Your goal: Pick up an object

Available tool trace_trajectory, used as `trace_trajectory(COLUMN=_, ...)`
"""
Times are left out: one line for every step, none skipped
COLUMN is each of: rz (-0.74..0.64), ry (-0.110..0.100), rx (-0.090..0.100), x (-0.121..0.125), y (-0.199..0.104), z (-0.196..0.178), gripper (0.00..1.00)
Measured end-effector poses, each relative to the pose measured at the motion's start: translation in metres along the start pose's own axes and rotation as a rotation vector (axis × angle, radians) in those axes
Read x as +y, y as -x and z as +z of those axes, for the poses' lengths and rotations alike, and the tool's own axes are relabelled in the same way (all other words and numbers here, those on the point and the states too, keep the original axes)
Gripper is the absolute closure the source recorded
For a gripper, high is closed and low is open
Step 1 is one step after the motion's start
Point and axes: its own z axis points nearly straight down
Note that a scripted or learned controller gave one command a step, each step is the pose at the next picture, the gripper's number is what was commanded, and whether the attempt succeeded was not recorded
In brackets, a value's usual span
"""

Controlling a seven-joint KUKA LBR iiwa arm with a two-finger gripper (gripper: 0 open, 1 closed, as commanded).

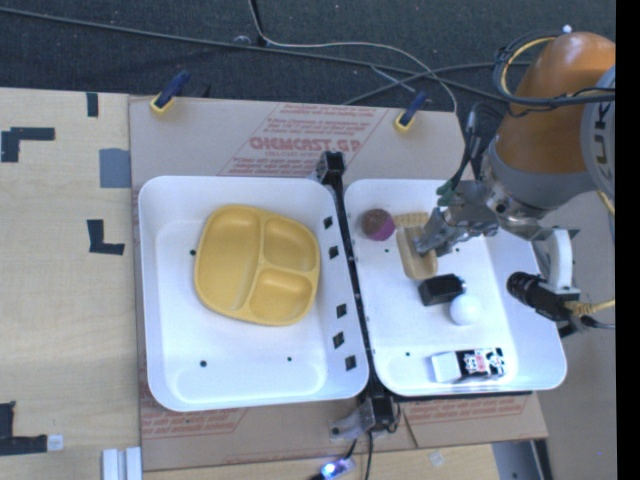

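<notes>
Tan block [414, 254] in right bin [530, 368], my gripper [436, 236] over it, finger state unclear, yellow plate [256, 264] left.

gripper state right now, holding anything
gripper: low over the tan wooden block in the right bin; open or closed cannot be told, no hold visible.

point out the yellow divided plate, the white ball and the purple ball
yellow divided plate [257, 264]: camera view, on the ridge where its three compartments meet, left bin.
white ball [464, 311]: camera view, middle of the ball, right bin.
purple ball [377, 224]: camera view, middle of the ball, right bin near the divider.
</notes>
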Motion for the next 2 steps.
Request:
trace_trajectory(rz=-0.001, ry=-0.001, rx=0.0, x=-0.004, y=-0.053, z=0.016, gripper=1.0)
trace_trajectory(rz=0.0, ry=-0.002, rx=0.0, x=-0.005, y=-0.099, z=0.025, gripper=1.0)
